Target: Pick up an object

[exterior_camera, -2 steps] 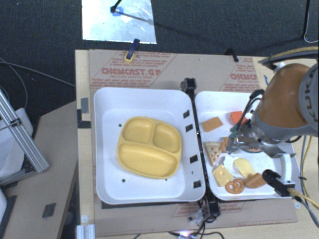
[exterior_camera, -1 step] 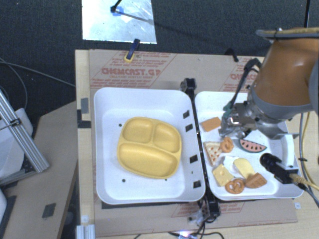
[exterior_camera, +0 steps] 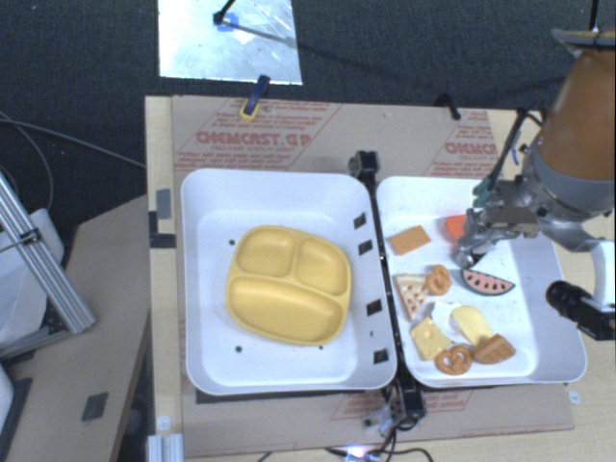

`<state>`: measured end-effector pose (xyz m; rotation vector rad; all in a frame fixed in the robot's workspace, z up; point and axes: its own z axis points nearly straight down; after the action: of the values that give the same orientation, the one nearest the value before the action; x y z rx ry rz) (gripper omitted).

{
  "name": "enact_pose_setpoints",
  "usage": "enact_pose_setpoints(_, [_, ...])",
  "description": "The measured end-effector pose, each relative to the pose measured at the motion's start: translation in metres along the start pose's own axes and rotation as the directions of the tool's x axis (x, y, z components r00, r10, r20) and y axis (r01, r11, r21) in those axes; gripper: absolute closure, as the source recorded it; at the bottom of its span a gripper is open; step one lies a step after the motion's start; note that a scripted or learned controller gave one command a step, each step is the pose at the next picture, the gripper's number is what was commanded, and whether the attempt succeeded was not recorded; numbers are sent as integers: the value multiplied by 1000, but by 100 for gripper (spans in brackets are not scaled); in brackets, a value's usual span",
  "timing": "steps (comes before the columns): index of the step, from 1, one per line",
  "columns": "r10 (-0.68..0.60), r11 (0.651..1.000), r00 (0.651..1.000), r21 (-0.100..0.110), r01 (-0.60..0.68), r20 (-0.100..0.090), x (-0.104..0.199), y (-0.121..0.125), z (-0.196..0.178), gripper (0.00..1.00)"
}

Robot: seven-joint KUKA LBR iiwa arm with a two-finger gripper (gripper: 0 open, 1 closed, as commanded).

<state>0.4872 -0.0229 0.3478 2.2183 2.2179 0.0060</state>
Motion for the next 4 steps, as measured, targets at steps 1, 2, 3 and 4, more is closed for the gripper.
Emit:
enact_pose_setpoints(1, [-5,1000,1000,17,5,-2,46,16,172,100])
enact_pose_setpoints(2, [-1,1000,1000,3,1,-2,43,18,153,100])
enact_pose_setpoints(3, [-9,1000,1000,7,9,-3,96,0,164,100])
enact_pose_setpoints(4, [-4,1000,1000,2,4,-2,92,2,152,100])
